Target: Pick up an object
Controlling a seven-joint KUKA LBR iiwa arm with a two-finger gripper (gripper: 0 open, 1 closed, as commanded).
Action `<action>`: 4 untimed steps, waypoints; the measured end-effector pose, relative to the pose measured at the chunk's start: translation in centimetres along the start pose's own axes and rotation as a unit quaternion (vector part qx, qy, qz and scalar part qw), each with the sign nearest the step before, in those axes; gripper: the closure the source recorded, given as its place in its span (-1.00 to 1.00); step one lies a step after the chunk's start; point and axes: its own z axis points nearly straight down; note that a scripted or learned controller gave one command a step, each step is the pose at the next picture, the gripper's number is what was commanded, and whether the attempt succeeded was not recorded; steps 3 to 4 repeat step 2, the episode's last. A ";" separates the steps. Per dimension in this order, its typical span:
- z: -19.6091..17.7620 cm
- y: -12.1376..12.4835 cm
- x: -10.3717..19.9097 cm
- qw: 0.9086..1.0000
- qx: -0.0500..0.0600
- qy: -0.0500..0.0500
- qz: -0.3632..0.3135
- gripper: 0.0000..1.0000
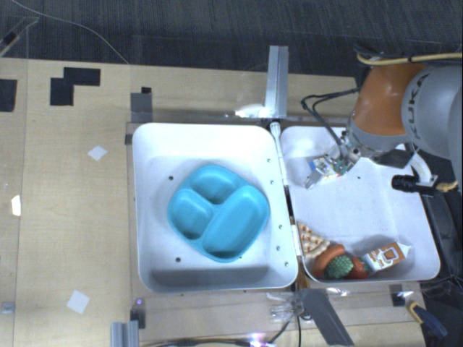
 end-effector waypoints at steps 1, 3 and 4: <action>0.2 2.4 -2.1 0.993 0.007 0.011 0.114 -1.00; 0.2 2.0 -2.0 0.998 0.007 0.008 0.068 -1.00; 0.2 2.0 -2.0 0.998 0.007 0.008 0.068 -1.00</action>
